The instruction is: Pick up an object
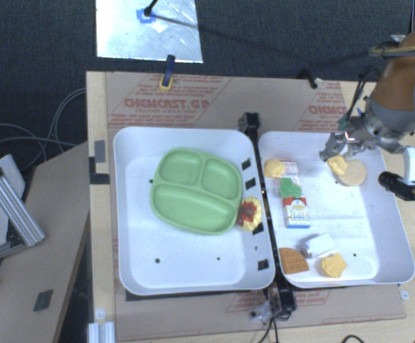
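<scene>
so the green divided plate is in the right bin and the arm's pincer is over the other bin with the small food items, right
Not quite. The camera view shows the green divided plate in the left bin, not the right one. The rest holds: the pincer is over the right bin, which has the small food items.

Two shallow white bins sit side by side on the counter: the left bin point(132, 263) and the right bin point(386, 234). The left bin carries one green divided plate point(193, 191) and one small red-and-yellow item point(249, 213) at the plate's right edge. The right bin carries seven small items: one pale yellow piece point(273, 168), one green-and-red carton point(293, 202), one yellow chunk point(337, 165), one tan round point(353, 174), one brown wedge point(293, 260), one white-and-grey piece point(317, 245) and one yellow block point(333, 265).
</scene>
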Robot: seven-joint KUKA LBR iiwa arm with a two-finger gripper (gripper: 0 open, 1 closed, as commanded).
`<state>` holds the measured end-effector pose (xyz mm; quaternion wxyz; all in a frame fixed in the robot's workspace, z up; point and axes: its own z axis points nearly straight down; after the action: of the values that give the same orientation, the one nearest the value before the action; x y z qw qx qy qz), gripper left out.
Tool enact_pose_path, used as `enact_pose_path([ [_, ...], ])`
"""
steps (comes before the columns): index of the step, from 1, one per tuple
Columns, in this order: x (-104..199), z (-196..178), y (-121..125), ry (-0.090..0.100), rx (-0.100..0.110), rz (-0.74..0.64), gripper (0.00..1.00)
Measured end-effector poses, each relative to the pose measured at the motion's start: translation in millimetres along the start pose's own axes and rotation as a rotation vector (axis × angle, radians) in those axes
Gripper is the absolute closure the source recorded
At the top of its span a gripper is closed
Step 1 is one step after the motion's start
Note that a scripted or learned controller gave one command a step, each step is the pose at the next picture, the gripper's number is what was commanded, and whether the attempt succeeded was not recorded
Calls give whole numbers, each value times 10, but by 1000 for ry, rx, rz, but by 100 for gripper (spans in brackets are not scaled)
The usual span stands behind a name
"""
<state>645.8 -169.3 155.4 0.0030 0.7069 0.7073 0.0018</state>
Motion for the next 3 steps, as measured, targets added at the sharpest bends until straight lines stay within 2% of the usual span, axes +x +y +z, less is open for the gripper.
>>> enact_pose_path([
  [1, 30, -462, 72, 0, -1, -5, 100],
  [2, 30, -711, 87, 1, 1, -5, 100],
  [3, 544, -698, -271, 3, 7, -8, 100],
])
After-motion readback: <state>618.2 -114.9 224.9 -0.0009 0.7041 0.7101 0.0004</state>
